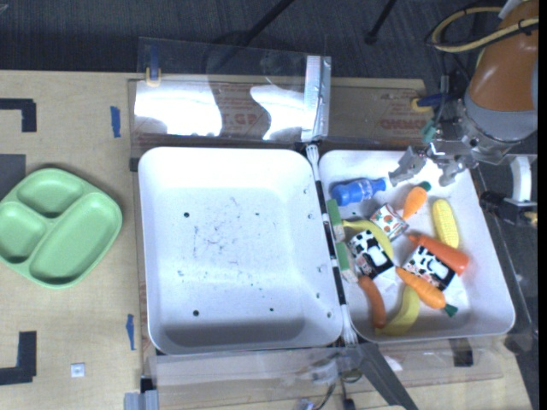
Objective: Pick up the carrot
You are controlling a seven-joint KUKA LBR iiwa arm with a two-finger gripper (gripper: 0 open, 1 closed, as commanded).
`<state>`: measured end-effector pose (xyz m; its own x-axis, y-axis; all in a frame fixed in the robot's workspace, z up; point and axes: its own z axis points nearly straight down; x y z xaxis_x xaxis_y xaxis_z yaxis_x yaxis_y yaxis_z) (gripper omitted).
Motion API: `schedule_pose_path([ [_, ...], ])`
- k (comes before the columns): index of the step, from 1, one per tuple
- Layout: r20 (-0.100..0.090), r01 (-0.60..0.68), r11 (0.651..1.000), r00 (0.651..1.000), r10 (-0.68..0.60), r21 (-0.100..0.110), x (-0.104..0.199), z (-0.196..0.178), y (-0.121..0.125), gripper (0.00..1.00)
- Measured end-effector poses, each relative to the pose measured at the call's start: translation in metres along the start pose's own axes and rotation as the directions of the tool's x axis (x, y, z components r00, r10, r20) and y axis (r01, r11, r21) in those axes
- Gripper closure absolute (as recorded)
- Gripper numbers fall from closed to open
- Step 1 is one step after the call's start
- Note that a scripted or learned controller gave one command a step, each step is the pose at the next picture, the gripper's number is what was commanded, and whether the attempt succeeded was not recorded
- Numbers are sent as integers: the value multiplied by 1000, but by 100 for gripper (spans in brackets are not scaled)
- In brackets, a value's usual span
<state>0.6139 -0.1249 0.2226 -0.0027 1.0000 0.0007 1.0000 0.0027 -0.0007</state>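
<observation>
Several toy foods lie in the right bin (491, 310). A small orange carrot (414, 202) with a green tip lies near the bin's far side, between a blue bottle (356, 190) and a yellow corn cob (444, 221). A longer orange carrot (425, 288) with a green end lies toward the near side, partly under a black-and-white carton (427, 267). My gripper (426, 172) hangs just above the small carrot's far end. It is open, with its fingers spread and nothing between them.
An orange-red piece (442, 251), a banana (403, 311), a sausage (373, 301), a small printed box (389, 221) and a second black-and-white carton (370, 253) crowd the right bin. The left bin (231, 237) sits beside it. A green divided plate (56, 226) lies at far left.
</observation>
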Motion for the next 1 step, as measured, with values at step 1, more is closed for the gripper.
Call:
schedule_pose_path([
  [1, 2, -78, 997, 997, 78, -3, -49, 66, 39, 0],
])
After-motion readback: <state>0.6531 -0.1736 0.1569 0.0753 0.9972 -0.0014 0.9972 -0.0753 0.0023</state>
